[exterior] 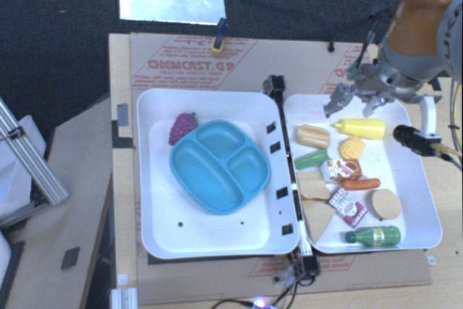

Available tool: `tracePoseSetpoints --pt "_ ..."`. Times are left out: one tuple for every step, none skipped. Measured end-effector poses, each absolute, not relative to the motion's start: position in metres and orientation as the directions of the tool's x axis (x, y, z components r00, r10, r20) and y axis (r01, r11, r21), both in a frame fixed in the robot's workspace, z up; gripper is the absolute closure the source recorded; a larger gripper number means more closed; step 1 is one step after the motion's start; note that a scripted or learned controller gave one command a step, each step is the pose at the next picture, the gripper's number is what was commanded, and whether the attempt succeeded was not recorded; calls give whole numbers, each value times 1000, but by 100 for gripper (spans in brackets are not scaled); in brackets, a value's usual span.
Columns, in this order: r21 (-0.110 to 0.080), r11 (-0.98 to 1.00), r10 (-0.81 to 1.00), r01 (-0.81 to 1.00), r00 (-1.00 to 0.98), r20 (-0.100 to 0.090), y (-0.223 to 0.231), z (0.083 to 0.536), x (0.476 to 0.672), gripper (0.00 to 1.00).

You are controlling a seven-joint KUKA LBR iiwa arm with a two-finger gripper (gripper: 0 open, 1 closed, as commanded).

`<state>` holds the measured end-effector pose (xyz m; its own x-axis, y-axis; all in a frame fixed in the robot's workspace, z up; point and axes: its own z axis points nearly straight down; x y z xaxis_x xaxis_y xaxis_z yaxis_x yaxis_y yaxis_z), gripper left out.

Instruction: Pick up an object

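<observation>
Right white bin (427, 206), yellow bottle (359, 128) lying crosswise, tool (354, 103) above

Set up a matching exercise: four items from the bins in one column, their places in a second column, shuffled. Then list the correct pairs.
Items:
1. purple grapes
2. yellow bottle
3. green bottle
4. blue divided plate

Places:
A. near edge of the right bin
B. middle of the left bin
C. far part of the right bin, just below the claw
D. left bin, touching the plate's far left rim

Pairs: 1-D, 2-C, 3-A, 4-B
</observation>
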<state>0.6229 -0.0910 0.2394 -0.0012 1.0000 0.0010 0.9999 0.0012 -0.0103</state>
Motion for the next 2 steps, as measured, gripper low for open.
tracePoseSetpoints --pt "2 3 1000 1000 -3 0 -91 246 625 0" --pt "-2 1 1000 1000 -1 0 -89 184 626 0"
